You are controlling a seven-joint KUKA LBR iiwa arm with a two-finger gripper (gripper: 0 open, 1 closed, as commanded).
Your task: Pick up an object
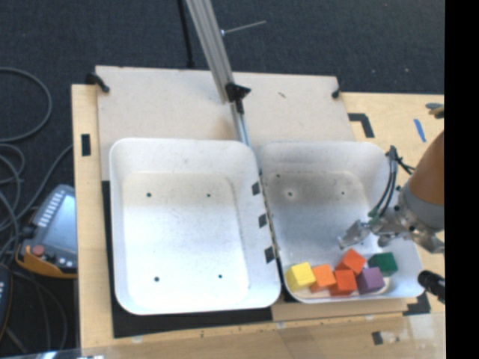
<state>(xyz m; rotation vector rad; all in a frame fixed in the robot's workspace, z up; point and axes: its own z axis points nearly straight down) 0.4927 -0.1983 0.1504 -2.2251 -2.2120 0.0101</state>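
Several small blocks lie bunched along the front edge of the right bin (314, 163): a yellow block (302, 274), an orange block (324, 277), two red-orange blocks (350, 261) (344, 281), a purple block (370, 279) and a green block (384, 262). My gripper (383, 234) hangs low over the right side of this bin, just behind and above the red-orange and green blocks. The arm's wrist (426, 193) comes in from the right edge. I see no block lifted off the bin floor.
The left bin (187, 223) sits beside the right one, divided from it by a raised rim with black clips (263, 219). A slanted metal rail (213, 43) rises behind the bins. Cables and a pendant (52, 230) lie left of the bench.
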